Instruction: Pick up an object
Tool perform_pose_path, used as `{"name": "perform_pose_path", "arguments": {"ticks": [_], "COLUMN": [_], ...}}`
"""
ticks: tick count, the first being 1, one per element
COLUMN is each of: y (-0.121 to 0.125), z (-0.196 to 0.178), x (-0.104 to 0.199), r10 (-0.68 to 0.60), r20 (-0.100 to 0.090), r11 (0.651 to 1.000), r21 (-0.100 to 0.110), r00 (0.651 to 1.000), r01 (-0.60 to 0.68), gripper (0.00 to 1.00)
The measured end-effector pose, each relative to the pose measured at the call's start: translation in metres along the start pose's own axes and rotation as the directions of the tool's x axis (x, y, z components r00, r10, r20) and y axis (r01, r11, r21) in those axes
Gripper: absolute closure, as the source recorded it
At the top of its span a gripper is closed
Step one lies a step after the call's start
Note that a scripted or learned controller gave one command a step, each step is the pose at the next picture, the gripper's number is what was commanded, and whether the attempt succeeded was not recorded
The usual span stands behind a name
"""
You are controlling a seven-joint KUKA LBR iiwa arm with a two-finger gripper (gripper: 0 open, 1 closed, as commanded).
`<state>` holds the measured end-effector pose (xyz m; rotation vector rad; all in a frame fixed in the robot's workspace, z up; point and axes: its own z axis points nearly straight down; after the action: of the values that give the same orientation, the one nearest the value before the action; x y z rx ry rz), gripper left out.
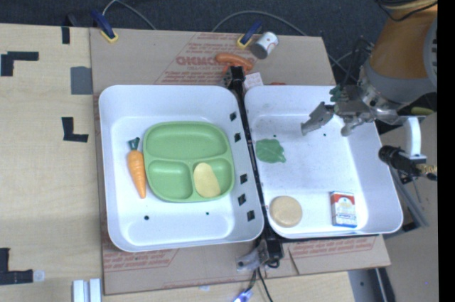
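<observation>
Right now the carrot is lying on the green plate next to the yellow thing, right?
Not quite. The camera view shows the carrot lying on the white bin floor, beside the green plate. The yellow thing is on the plate.

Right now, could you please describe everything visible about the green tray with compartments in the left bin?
The green tray is a rounded rectangular plate, apparently matte plastic, with three compartments: one wide along the far side and two smaller along the near side. It lies flat on the floor of the left bin, roughly centred. A pale yellow piece lies in its near right compartment. A toy carrot lies close beside its left edge; whether they touch I cannot tell.
</observation>
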<state>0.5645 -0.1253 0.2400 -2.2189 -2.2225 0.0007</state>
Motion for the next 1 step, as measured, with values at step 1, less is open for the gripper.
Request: {"name": "perform_pose_path", "arguments": {"ticks": [1], "y": [0.0291], "z": [0.0862], "x": [0.0189], "r10": [0.000], "r20": [0.000], "r11": [1.000], "r21": [0.002], "r00": [1.000], "r01": [0.000], "gripper": [0.00]}}
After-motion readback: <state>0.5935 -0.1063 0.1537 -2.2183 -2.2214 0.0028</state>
